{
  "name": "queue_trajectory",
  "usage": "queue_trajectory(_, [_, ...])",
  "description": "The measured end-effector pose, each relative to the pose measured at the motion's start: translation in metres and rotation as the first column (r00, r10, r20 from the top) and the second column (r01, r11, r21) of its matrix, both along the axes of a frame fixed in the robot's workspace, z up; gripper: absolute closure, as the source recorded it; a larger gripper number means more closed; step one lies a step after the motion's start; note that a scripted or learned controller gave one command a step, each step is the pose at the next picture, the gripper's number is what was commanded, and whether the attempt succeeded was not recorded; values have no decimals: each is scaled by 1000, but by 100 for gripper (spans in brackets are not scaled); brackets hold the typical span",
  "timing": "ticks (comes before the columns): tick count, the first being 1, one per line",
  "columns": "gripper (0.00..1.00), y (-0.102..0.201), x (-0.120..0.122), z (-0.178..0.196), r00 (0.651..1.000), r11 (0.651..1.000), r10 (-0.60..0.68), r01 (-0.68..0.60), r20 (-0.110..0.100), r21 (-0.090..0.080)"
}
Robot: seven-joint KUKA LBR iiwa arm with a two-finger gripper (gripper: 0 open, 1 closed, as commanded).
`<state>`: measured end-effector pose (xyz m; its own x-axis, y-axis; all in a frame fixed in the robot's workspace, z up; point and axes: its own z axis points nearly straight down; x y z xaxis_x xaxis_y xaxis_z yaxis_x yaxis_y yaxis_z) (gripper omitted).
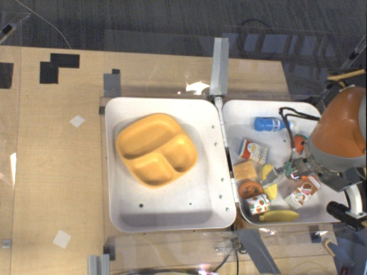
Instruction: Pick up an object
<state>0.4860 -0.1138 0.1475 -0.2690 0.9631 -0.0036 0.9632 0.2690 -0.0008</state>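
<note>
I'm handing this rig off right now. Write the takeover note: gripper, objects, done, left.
Gripper: low in the right bin, among the clutter; finger state unreadable, no object seen between them.
Objects: blue bottle at the bin's far side, small carton mid-bin, banana at the near edge. Yellow divided tray sits in the left bin.
Done: arm reached in.
Left: confirm a grasp, then lift.
</note>
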Motion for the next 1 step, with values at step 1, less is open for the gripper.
queue_trajectory(1, [0, -11, 44, -58, 900, 900, -436, 436, 9, 8])
